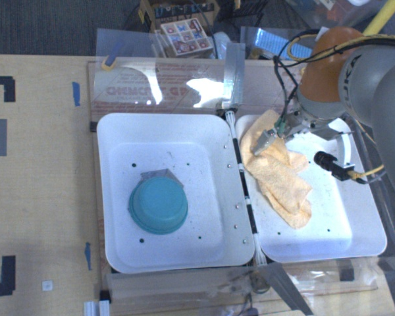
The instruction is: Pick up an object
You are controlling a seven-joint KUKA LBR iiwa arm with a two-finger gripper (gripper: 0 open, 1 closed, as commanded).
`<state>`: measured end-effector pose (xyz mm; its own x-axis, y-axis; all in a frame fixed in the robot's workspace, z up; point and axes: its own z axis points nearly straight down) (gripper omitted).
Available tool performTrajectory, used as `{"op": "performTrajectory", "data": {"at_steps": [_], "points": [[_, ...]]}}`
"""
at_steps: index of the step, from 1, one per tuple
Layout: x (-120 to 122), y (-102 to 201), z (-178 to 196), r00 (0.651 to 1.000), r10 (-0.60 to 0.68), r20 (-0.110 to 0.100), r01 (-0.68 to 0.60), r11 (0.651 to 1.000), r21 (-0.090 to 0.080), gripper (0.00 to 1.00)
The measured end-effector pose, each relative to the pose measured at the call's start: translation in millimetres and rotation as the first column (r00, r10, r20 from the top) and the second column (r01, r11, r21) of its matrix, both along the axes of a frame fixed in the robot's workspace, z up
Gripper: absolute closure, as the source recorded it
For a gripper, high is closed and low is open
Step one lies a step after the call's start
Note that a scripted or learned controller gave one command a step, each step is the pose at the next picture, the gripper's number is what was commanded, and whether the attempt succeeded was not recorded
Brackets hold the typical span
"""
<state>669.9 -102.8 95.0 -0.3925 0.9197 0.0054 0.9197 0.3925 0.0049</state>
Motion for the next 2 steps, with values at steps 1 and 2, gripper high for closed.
{"op": "performTrajectory", "data": {"at_steps": [1,2], "points": [[1.6,-1.7,9.1,1.0,0.001,0.01,-0.001,1.0,-0.007,1.0],[-2.0,42.4,91.3,0.992,0.128,0.003,-0.128,0.992,-0.009,1.0]]}}
